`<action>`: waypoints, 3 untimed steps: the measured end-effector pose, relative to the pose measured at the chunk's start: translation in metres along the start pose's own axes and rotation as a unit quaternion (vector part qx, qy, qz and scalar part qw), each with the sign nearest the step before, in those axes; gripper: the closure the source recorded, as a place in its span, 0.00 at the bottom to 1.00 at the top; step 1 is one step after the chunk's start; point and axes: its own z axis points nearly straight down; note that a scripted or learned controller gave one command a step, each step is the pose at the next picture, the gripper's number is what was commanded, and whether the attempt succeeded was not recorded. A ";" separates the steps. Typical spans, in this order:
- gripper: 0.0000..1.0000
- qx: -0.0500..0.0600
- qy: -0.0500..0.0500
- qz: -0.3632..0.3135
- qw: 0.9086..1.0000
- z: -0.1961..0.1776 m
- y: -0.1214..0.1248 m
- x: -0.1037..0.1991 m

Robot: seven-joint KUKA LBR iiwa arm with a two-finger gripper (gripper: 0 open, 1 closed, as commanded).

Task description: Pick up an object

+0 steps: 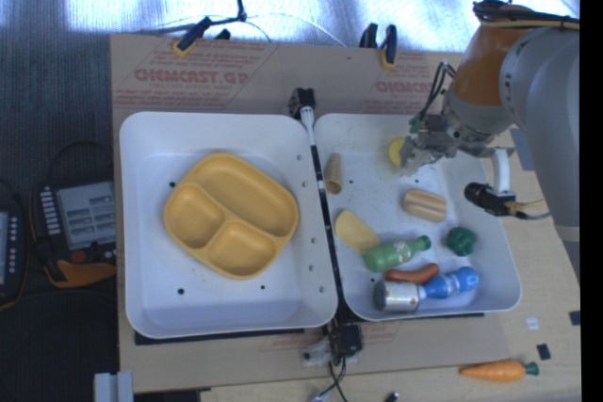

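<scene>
Looks like early days on this pick. Tool (412,152) down low in the right bin (509,292), at its far end, right against a small yellow piece (396,150) that seems the likely target. Can't tell how the tool is set from this angle, too small and dark, so no claiming a grab. Nothing visibly lifted yet. Everything else resting on the bin floor: bread roll (424,204) just below the tool, green bottle (397,252), blue bottle (426,288), green lump (461,240), pale yellow wedge (356,231). Yellow divided plate (232,216) alone in the left bin (137,297). Still left, by the look of it: close, lift, get clear.
</scene>
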 end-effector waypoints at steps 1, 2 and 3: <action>0.00 -0.005 -0.001 0.000 1.000 -0.002 0.002 0.000; 0.00 -0.021 -0.006 0.000 1.000 0.012 -0.089 -0.034; 0.00 -0.010 -0.002 0.000 1.000 -0.073 -0.018 -0.020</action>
